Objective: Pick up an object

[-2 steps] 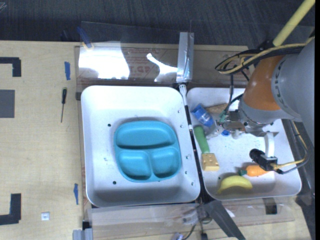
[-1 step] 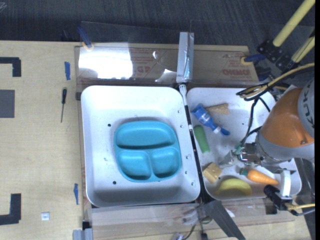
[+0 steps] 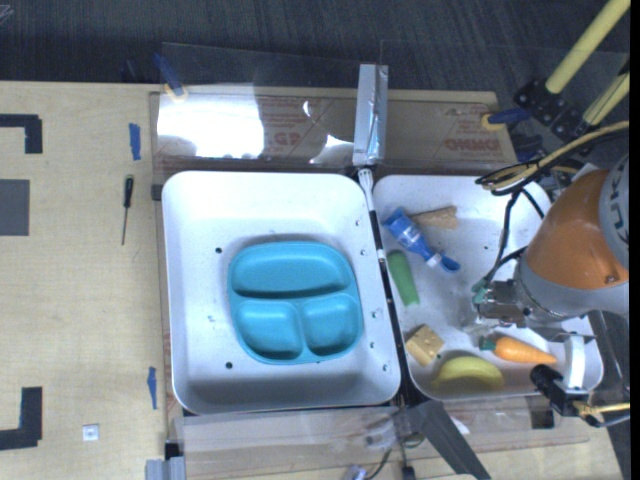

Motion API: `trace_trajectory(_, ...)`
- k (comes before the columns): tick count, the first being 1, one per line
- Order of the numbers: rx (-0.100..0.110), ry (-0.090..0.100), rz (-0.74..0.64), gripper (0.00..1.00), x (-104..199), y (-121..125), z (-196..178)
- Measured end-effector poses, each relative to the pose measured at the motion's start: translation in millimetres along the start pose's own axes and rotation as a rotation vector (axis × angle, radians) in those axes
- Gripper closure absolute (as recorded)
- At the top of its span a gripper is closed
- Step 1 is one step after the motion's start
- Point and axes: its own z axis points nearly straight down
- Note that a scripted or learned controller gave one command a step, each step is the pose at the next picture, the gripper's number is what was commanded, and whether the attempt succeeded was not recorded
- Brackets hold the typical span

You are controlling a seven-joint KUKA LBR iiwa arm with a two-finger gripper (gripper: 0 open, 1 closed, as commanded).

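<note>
carrot point(image 3: 522, 349) beside banana point(image 3: 468, 370), sponge point(image 3: 424, 345)

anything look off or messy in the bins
Nothing stands out as spilled or broken. The blue tray sits flat in the left bin. The bottle, green piece, carrot and other bits lie loose in the right bin.

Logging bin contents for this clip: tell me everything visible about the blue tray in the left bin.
The tray is a light blue, smooth, plastic-looking dish with rounded corners. It has three compartments: one long one across the far side and two smaller ones on the near side, split by raised ridges. It lies flat, open side up, near the middle of the left bin, resting on the bin's white floor, apart from the walls. Nothing lies in it or touches it otherwise.
</note>
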Motion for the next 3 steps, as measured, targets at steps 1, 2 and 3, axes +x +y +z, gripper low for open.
trace_trajectory(1, 0.003, 0.003, -0.067, 1.0, 39.8, -3.2, -125.1)
trace_trajectory(2, 0.011, 0.002, -0.064, 0.0, 38.5, -5.1, -121.6)
trace_trajectory(3, 0.015, 0.003, -0.232, 0.0, -23.7, -1.6, -39.1)
